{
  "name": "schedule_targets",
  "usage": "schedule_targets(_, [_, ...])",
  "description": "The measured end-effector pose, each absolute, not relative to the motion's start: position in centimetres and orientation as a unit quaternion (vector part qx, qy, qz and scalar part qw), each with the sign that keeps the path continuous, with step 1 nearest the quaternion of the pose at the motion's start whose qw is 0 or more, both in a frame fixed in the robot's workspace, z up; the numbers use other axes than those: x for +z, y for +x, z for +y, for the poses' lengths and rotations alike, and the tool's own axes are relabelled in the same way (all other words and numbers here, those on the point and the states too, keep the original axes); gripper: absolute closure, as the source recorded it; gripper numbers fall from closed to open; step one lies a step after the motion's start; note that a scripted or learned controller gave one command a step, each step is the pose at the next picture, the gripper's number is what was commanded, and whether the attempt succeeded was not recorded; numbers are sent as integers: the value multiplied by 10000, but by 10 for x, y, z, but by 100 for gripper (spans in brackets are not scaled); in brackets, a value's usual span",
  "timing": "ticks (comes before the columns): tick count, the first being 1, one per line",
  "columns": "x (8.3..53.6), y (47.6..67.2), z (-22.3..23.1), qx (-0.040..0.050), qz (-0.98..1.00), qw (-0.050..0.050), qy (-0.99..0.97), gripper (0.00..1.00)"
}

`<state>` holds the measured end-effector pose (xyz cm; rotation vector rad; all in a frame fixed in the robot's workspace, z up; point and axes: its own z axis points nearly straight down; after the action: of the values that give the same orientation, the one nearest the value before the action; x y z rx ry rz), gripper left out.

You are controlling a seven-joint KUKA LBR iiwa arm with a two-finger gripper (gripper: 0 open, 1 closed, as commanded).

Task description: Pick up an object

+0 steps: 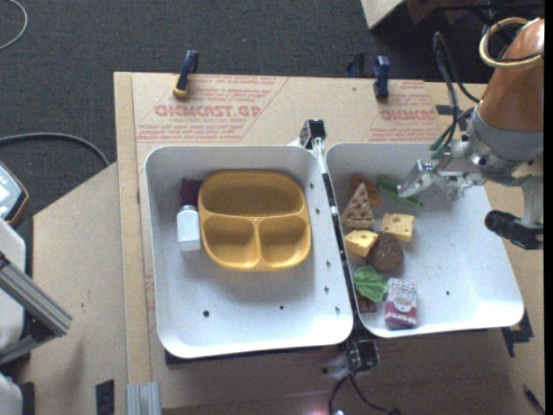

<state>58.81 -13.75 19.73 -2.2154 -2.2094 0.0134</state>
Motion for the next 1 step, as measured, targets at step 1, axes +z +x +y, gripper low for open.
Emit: schedule_targets(1, [205, 591, -137, 2, -7071, 8, -7071, 0])
